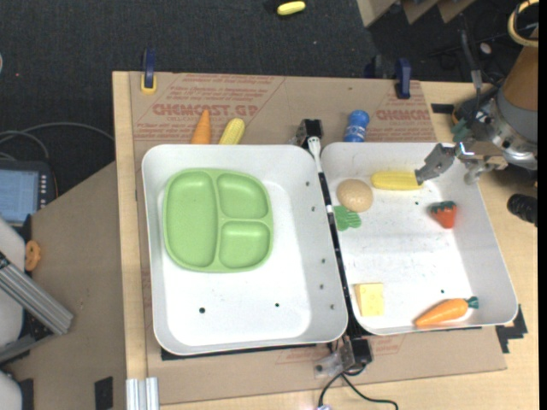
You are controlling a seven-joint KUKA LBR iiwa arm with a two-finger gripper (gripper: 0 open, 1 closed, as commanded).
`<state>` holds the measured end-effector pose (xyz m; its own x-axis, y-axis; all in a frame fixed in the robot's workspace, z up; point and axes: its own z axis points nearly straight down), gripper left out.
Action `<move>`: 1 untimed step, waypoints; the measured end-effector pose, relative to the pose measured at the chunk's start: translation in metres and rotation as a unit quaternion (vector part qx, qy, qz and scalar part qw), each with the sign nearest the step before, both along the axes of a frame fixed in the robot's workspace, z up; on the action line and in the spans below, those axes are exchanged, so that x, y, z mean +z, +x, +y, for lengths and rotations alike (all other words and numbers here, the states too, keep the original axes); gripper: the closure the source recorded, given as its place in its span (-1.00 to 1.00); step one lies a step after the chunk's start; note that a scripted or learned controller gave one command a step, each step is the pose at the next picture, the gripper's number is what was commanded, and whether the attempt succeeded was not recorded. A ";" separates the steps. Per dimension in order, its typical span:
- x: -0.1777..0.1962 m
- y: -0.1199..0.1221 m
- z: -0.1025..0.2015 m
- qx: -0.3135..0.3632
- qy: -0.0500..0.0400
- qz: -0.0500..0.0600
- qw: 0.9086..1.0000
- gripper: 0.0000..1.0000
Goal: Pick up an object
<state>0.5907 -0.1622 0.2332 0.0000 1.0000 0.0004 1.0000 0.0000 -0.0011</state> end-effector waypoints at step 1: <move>-0.120 0.004 0.029 0.002 0.002 0.004 1.000 -1.00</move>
